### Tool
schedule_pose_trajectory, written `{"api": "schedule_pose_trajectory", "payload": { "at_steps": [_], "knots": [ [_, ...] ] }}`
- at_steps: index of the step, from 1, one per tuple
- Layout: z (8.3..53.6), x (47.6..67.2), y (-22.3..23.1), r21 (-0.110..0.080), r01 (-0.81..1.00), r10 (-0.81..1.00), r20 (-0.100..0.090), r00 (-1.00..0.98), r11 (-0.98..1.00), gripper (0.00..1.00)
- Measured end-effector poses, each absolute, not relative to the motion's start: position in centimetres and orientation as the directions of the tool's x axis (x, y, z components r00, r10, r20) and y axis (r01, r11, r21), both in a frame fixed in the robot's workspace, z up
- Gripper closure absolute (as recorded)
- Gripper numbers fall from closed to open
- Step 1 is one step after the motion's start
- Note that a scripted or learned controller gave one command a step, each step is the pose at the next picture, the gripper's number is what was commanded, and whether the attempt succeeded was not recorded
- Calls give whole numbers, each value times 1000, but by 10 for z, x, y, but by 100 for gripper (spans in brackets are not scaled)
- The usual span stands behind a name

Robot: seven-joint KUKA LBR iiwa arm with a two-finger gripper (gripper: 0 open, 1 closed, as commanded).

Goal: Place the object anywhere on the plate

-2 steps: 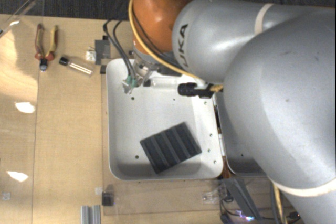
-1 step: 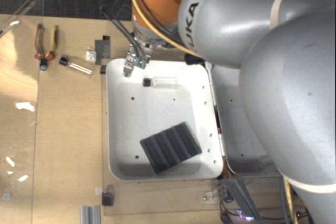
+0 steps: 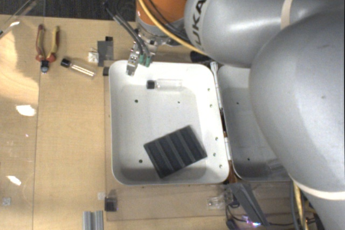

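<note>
Wooden worktop (image 3: 64,169) fills the foreground, carrying two shallow white bins side by side. In the near part of the left bin (image 3: 115,132) lies a black ribbed plate (image 3: 175,151), flat on the floor of the bin and turned at an angle to its walls. Nothing rests on it. Farther back in the same bin, well apart from the plate, a small clear vial with a black cap (image 3: 164,84) lies on its side near the far wall. The right bin (image 3: 242,126) is largely covered by the grey KUKA arm (image 3: 259,13), which reaches in from the right. The gripper (image 3: 138,59) hangs over the far left corner of the left bin, near the vial but not touching it; whether it is wide or narrow cannot be told from this angle, and nothing is seen in its grasp. Beyond the bins, on the bare worktop, lie red-handled pliers (image 3: 47,44), a second capped vial (image 3: 78,67) and a small black block (image 3: 106,50).
</note>
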State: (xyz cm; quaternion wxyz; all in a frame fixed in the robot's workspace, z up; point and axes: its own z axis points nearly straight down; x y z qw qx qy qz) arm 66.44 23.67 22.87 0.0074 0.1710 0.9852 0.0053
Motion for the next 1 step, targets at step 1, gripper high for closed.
{"api": "schedule_pose_trajectory", "payload": {
  "at_steps": [1],
  "knots": [
    [242, 666, 238, 20, 336, 337, -19, -941, 942, 100]
  ]
}}
